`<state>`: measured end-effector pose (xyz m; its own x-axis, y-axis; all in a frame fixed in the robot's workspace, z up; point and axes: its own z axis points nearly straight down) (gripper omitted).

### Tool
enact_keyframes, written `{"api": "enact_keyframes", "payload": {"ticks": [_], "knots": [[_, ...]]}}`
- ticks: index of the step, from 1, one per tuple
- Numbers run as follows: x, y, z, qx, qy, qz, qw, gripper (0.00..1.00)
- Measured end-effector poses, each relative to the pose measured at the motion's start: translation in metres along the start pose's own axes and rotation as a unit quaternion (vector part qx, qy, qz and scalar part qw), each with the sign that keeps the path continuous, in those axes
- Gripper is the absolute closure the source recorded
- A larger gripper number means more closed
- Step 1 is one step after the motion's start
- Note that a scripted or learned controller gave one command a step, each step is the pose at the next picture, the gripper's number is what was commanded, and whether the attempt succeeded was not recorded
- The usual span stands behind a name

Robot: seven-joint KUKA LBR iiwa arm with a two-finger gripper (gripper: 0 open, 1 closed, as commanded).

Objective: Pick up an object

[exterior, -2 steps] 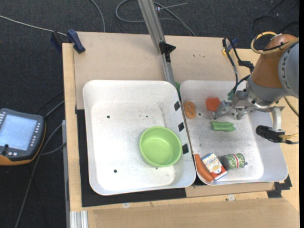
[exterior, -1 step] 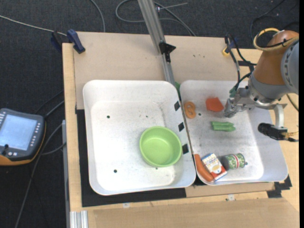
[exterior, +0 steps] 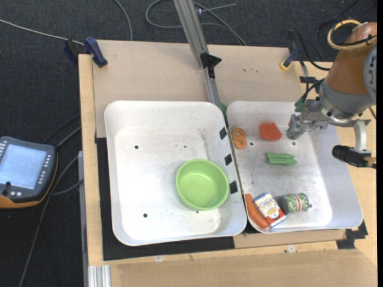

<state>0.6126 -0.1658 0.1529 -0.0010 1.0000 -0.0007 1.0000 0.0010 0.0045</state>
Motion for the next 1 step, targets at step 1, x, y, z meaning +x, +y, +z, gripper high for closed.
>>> {"api": "enact_keyframes", "payload": {"ticks": [1], "knots": [[-0.0001,0.0014,-0.0523,-0.001,0.0,0.0,1.0,1.0]]}}
